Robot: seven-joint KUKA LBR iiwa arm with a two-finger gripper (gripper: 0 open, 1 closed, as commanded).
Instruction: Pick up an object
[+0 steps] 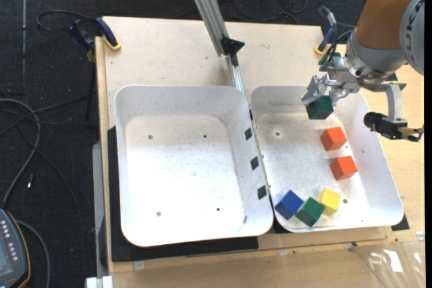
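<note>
My claw [320, 99]: pinching one dark green block [319, 107], lifted above the right bin [378, 145]. Below it: two orange blocks [333, 138]; blue, green, yellow blocks farther.

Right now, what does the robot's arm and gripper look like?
The arm is grey with a rounded orange band above the wrist, ringed by a thin yellowish cable on top. Its wrist is silvery metal, ending in a small metallic two-finger gripper.
</note>
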